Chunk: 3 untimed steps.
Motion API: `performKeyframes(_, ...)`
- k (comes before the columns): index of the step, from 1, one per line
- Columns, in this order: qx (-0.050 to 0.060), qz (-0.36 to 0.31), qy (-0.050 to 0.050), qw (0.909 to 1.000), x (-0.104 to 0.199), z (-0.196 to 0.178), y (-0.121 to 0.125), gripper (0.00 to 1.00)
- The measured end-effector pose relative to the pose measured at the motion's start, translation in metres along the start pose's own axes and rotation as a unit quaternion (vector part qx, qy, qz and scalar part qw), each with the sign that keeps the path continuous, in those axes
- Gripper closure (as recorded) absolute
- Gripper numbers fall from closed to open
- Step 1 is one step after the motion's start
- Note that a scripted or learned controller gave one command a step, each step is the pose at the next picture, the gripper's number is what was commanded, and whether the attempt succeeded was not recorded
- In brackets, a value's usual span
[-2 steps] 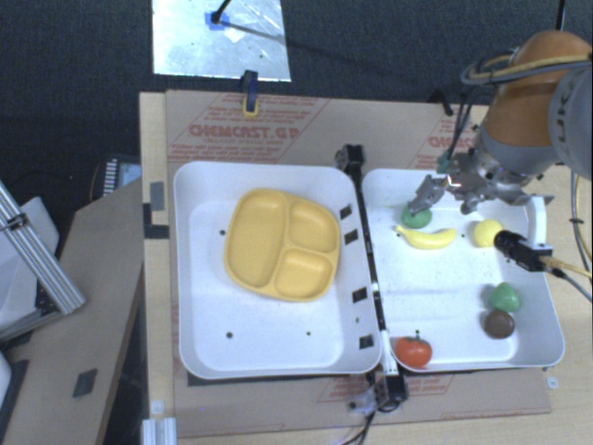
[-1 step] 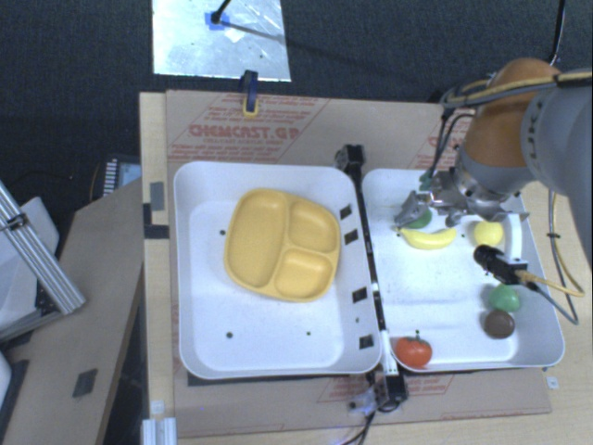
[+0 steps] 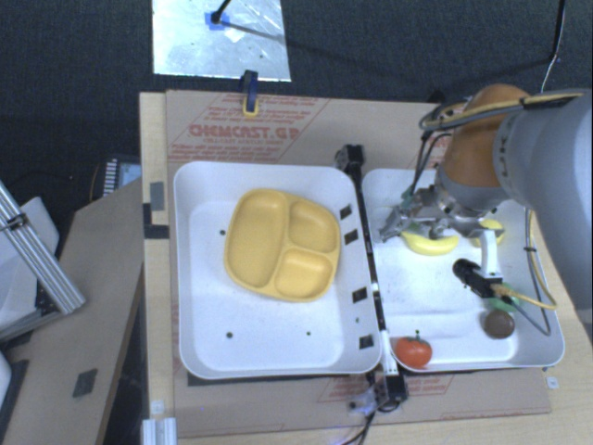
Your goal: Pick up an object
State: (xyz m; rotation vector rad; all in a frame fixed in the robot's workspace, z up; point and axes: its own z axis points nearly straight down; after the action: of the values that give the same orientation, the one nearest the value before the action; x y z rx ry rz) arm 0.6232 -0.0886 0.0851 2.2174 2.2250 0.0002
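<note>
My gripper point(image 3: 405, 219) hangs low over the upper part of the right bin point(image 3: 435, 313), close to its left wall. A yellow banana-like object point(image 3: 430, 244) lies just beneath and to the right of it, partly covered by the wrist. I cannot see anything held in the gripper. A red tomato point(image 3: 413, 350) with a green stem rests at the right bin's front left corner. A small brown round object point(image 3: 498, 324) lies near the front right.
The left bin point(image 3: 199, 276) holds a yellow divided plate point(image 3: 281, 244) in its middle. The grey arm with its orange band point(image 3: 477, 146) covers the right bin's upper right part. A black divider strip point(image 3: 366, 248) runs between the bins.
</note>
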Motion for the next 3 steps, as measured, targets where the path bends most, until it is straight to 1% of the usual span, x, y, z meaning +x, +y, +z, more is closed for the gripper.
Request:
performKeyframes(1,-0.001,0.001,0.000,1.0000,-0.001,-0.013,0.001,1.00)
performKeyframes(3,-0.003,-0.001,0.000,1.0000,0.009,-0.139,0.004,1.00)
